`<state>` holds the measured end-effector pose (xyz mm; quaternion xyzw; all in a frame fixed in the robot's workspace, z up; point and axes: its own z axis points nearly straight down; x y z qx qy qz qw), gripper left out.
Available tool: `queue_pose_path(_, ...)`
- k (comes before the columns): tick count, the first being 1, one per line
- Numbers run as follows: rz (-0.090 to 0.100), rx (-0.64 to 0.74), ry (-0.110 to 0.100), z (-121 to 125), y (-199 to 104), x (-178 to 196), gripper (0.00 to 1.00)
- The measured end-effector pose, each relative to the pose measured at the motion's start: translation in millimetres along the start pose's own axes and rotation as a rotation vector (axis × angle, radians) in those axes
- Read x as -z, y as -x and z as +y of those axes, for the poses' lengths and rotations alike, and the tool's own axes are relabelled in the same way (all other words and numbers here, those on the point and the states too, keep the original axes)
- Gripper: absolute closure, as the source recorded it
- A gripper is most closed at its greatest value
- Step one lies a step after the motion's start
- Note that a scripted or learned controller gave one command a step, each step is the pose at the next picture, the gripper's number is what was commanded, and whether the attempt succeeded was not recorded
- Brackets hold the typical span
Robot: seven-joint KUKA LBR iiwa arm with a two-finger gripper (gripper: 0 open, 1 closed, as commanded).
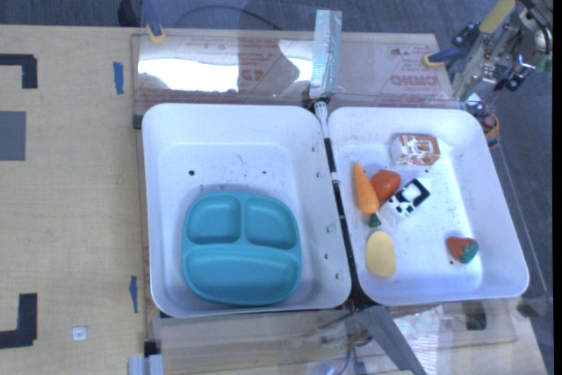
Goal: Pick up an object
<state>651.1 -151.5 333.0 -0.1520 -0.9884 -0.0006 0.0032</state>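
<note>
Carrot (364,188) lengthwise in right bin (500,189), leafy tip toward yellow lemon (380,253); claw (492,70) beyond bin's far corner, grip state indiscernible.

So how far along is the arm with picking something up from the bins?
Nothing looks done yet. The gripper sits at the top right, beyond the right bin's far corner, with nothing visibly in it. All the items lie in that bin: the carrot, yellow piece, small box, black-and-white object and strawberry. The blue divided plate lies in the left bin. The reach, grasp and lift all remain.
</note>
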Motion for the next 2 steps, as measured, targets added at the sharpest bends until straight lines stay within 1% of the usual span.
queue_pose_path(1,-0.009,0.128,0.001,67,-15,-3,1.00)
queue_pose_path(2,-0.008,0.217,0.001,122,-28,-13,1.00)
